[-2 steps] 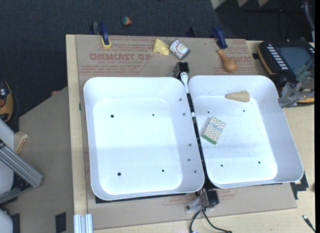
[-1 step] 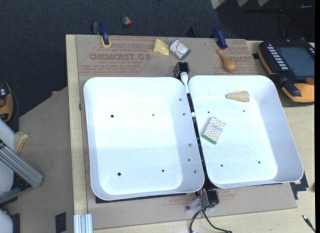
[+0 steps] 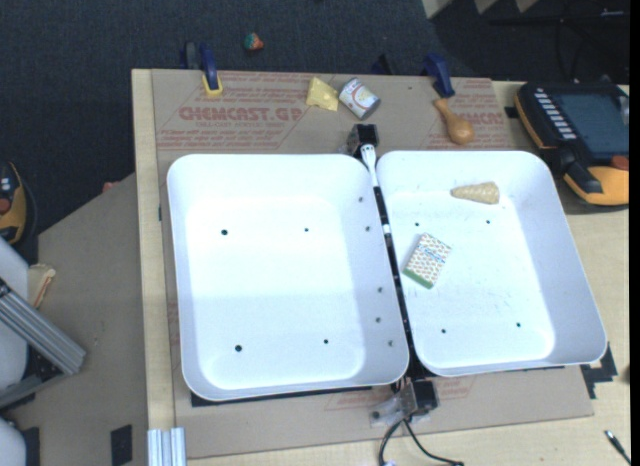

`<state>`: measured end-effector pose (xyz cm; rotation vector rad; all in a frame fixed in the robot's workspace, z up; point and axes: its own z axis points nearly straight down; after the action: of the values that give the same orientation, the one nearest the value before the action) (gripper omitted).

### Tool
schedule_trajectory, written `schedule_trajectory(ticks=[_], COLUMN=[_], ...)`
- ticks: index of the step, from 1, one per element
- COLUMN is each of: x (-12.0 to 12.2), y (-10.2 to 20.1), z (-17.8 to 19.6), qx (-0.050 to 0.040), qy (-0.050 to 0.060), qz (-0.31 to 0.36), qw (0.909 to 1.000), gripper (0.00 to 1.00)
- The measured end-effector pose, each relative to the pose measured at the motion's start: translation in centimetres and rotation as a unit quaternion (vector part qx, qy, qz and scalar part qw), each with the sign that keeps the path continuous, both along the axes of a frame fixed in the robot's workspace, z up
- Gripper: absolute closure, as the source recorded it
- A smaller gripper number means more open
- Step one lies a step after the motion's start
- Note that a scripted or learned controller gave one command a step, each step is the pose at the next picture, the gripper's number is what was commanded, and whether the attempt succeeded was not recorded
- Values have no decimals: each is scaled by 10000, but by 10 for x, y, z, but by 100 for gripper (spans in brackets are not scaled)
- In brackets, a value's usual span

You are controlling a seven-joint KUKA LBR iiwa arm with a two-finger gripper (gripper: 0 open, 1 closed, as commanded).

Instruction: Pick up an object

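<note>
Two bins, two bits in the right one

Two shallow white plastic bins are seen side by side on a brown cardboard sheet with red lettering [image 3: 250,114], which is laid over the pale wooden bench [image 3: 100,354]. The left bin [image 3: 190,254] and the right bin [image 3: 560,254] are pressed edge to edge, with a thin black strip [image 3: 385,244] running along the seam between them.

In the right bin, a small flat packet with a green-dotted pattern [image 3: 427,259] is found lying tilted, near the bin's left wall and roughly mid-depth. Further back in the same bin, a tan cone-shaped piece [image 3: 476,192] is seen lying on its side, well apart from the packet.

Behind the bins, on the cardboard, a few loose bits are scattered: a yellow wedge-shaped chunk [image 3: 322,95] just beside a small white and grey cylinder [image 3: 359,98], and off to the right an orange-brown pear-shaped piece [image 3: 455,122]. Two blue-handled clamps [image 3: 208,66] [image 3: 436,74] are fixed at the back edge. A black and orange handheld controller [image 3: 585,134] is parked at the bench's right side.

The gripper's state can't be told from this view, so nothing can be said about it having hold of anything.
</note>
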<state>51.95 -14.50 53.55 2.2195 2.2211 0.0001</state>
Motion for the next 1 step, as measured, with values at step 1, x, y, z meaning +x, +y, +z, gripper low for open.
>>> schedule_trajectory(ticks=[1], x=[-43], y=[34], z=[-102], qx=[24], qy=[66], qz=[5], qw=[10000], gripper=[0])
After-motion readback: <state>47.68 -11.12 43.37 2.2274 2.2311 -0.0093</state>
